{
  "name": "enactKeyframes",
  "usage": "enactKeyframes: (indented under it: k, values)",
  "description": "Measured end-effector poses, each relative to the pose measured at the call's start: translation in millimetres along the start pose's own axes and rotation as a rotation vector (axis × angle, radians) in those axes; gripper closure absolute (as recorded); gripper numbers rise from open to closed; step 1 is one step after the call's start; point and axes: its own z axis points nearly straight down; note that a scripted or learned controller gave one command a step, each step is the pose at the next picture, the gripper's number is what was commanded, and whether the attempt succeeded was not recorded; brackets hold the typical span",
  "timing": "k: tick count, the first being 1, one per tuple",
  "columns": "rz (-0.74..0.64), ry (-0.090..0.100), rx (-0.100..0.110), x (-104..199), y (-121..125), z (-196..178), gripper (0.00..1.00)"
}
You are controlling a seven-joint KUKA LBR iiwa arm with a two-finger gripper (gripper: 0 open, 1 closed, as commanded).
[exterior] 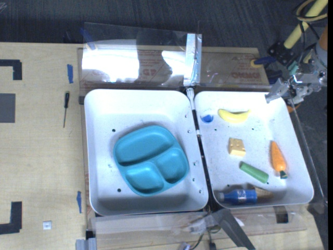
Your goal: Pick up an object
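Two shallow white plastic bins sit side by side on a pale wooden desk (36,155). The left bin (99,139) holds a blue three-compartment plastic tray (151,159). In the right bin (299,181), a yellow toy banana (233,115) lies near the far wall, with a small blue cap (207,119) just left of it. Nearer than the banana lie a tan block (237,147), a green cylinder (254,172), an orange toy carrot (278,158) and a blue bottle (240,195). The gripper (292,89) hangs above the right bin's far right corner, apart from the banana; whether it is wide or narrow cannot be told.
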Motion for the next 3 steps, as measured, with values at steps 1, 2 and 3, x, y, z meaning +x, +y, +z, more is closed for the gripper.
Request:
enactKeyframes:
  k: [1,2,3]
  values:
    - [0.315,0.017,0.011,-6.9,-84.0,124.2,0.00]
    - [0.266,0.016,-0.001,2.3,-94.3,148.7,0.00]
    - [0.268,0.008,-0.001,-1.0,-94.9,141.5,1.00]
